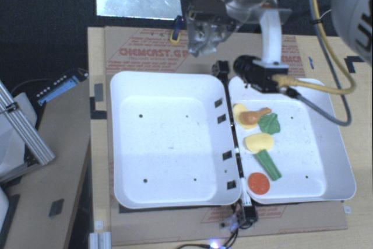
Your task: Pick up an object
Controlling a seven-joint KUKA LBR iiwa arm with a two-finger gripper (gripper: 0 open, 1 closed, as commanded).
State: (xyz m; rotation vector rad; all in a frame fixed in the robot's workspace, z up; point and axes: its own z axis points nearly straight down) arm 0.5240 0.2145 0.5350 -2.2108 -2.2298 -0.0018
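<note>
From the camera view, the gripper hangs high over the back edge of the counter, above the far rim where the two bins meet. Whether it is spread or pressed together I cannot tell; its tip is a blur of metal against the cardboard, and nothing visibly sits in it.

All the candidates lie well below and to the right of it, in the right bin, bunched along that bin's left side. Nearest is an orange drumstick-shaped toy touching a green leafy piece; beyond them a yellow piece touches a green stick, and farthest is a red disc lying apart. The left bin lies below and left of the tip.

They look like small plastic play food: probably light, stiff and a little slick, so likely to skid if nudged. The red disc, standing clear of its neighbours, seems the easiest to take, across its width.

The arm reaches in from the right, wrist pointing down, cables trailing over the right bin.
</note>
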